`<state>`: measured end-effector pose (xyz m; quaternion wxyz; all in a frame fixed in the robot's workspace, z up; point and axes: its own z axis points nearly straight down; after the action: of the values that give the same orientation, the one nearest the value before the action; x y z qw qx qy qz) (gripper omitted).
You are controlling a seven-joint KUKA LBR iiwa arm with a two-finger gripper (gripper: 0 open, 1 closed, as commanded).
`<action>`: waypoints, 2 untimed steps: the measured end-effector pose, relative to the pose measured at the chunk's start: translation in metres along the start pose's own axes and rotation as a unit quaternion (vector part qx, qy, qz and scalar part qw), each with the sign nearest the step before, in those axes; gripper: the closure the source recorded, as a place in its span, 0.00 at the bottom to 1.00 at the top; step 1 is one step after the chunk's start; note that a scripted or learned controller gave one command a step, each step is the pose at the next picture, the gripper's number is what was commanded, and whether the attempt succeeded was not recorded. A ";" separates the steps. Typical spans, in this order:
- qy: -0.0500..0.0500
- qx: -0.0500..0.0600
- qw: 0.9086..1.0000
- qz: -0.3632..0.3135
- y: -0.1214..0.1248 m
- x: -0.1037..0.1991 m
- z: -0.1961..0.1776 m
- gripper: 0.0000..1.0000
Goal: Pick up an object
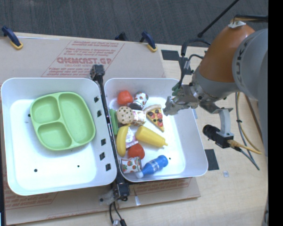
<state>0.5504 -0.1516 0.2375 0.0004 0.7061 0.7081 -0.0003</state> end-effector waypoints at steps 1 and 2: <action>0.000 0.002 1.000 -0.002 0.052 0.007 0.068 1.00; 0.001 0.001 1.000 0.000 0.005 0.011 0.025 1.00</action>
<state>0.5551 -0.1401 0.2122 -0.0012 0.7058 0.7084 -0.0005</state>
